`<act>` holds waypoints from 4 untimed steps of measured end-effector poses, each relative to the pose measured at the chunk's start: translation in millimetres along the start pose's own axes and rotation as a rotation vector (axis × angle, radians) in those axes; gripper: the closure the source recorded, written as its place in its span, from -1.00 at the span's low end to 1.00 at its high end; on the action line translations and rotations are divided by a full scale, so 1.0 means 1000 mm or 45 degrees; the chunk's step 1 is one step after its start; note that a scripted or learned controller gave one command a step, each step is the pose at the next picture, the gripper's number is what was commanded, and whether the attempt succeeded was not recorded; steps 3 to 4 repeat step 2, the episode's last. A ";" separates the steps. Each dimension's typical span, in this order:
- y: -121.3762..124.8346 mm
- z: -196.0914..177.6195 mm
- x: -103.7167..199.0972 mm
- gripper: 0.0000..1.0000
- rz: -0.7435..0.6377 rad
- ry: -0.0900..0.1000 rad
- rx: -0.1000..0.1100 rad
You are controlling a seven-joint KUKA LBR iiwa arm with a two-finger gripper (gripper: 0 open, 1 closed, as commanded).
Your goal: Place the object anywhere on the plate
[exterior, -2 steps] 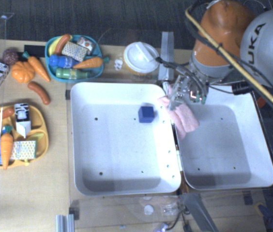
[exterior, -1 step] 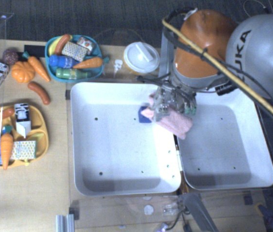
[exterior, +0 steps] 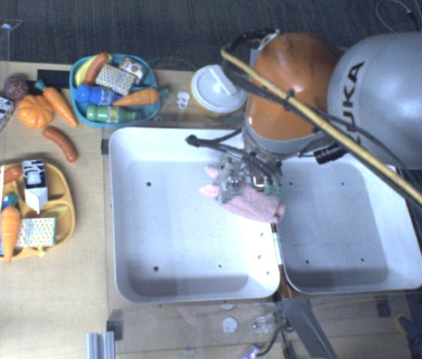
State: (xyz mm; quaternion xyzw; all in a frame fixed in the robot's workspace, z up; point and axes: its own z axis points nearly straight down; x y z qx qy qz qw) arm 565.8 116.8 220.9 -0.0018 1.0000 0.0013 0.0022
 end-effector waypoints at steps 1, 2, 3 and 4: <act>0.048 -0.002 0.019 1.00 -0.001 0.002 0.000; 0.048 -0.003 0.019 -1.00 -0.001 0.001 0.000; 0.048 -0.003 0.019 -1.00 -0.001 0.001 0.000; 0.048 -0.003 0.019 -1.00 -0.001 0.001 0.000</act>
